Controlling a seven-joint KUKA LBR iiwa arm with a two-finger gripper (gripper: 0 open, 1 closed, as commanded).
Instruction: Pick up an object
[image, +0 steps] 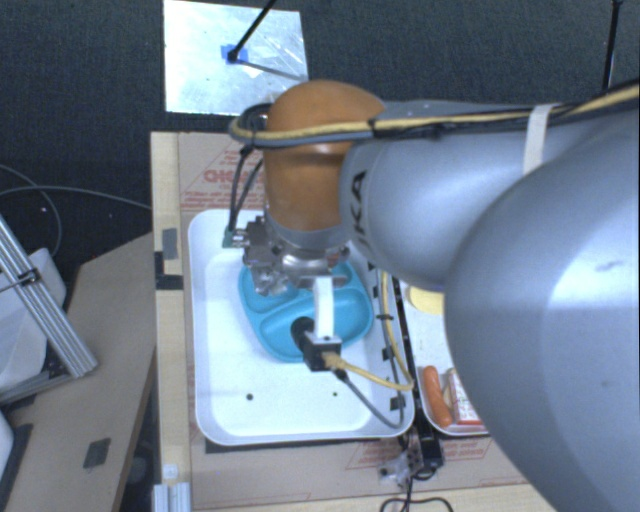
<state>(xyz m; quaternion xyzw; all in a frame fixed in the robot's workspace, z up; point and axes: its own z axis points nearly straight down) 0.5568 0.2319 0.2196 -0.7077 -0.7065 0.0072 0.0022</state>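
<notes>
Your gripper (281, 274) was down low in the left bin (262, 402), right above the blue dish (352, 312). It looked very close to the dish, maybe touching it, but you could not be sure from that high view. Was it clenched or let go? You could not tell, because the wrist and the orange band (310, 150) sat on top of it and hid its tip. So you could not say that the dish was held.

The dish lay flat on the bin floor, near the middle and a bit toward the back, with its hollow side up. The gripper pointed straight down at it, so my guess is that the dish was the thing to pick.

The big grey arm (490, 240) reached across from the right — that is why it covered most of the right bin (424, 417). In the part you could see lay an orange stick-shaped thing (433, 390) and, farther back, a yellow thing (425, 299). Both were well apart from the gripper.

I think the pick was at its grabbing step and not done. The dish looked wide and smooth, so a good hold would likely need its rim — a grab on the flat part could slip off.
</notes>
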